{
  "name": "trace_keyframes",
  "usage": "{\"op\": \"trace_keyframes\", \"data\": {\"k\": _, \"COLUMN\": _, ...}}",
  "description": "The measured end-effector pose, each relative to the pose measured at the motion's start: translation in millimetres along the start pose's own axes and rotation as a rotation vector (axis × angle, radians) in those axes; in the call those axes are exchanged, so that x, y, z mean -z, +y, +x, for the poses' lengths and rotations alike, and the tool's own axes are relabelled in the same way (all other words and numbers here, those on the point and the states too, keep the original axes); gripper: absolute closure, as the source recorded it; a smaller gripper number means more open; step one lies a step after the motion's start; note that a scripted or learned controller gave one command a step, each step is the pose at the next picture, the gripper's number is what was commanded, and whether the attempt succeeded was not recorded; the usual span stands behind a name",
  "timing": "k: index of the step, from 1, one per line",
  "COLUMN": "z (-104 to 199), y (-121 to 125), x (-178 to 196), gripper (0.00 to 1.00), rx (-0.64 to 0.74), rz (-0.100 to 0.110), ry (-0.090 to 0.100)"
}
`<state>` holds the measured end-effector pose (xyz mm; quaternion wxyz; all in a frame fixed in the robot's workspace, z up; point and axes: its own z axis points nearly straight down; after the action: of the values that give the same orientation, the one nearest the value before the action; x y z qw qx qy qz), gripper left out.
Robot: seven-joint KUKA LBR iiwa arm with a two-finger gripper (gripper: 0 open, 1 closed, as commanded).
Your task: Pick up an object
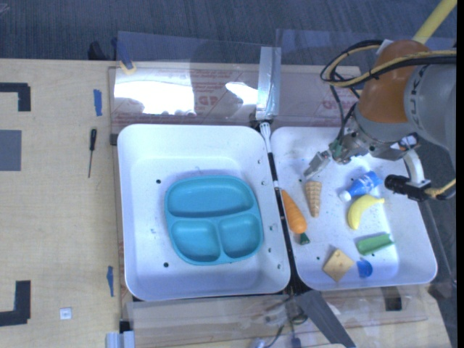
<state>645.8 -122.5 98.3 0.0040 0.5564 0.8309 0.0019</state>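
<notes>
Objects for picking are all sitting in the right bin [420, 267] from where I'm watching, and none of them is off the floor yet. So progress report: basically at the approach stage, nothing grabbed.

Going through what's in there: an ice cream cone [313, 196] lying near the middle-left of that bin, a carrot [293, 214] right along the divider between the bins, a banana [363, 210] more to the right with a blue and white bottle [360, 185] just beyond it on the far side, a green piece [374, 243] nearer to me, then a tan wedge [337, 264] and a small blue thing [364, 268] down at the near edge. The left bin [138, 194] is holding a blue divided tray [212, 218], which I'm ignoring for now.

I'm seeing the gripper [316, 164] hanging over the far-left part of the right bin, angled down and left, just beyond the wide end of the cone. The jaws are looking fairly narrow to me and I'm not seeing anything between them, so I'm calling it empty.

What's left, as I'm judging it: pretty much everything. It needs to come down on something, probably the cone since that's closest, close on it, and lift. I'm guessing a cone lying on its side is going to be a slippery one, tapered and likely to roll.
</notes>
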Motion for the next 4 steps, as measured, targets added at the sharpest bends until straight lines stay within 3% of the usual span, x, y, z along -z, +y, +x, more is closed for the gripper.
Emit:
{"op": "trace_keyframes", "data": {"k": 1, "z": 23, "y": -23, "x": -11, "gripper": 0.00, "rx": 0.084, "rz": 0.003, "ry": 0.002}}
{"op": "trace_keyframes", "data": {"k": 2, "z": 22, "y": -20, "x": 3, "gripper": 1.00, "rx": 0.082, "rz": -0.006, "ry": -0.003}}
{"op": "trace_keyframes", "data": {"k": 3, "z": 22, "y": -21, "x": 2, "gripper": 0.00, "rx": 0.082, "rz": -0.004, "ry": -0.002}}
{"op": "trace_keyframes", "data": {"k": 4, "z": 18, "y": -56, "x": -11, "gripper": 0.00, "rx": -0.162, "rz": 0.004, "ry": 0.003}}
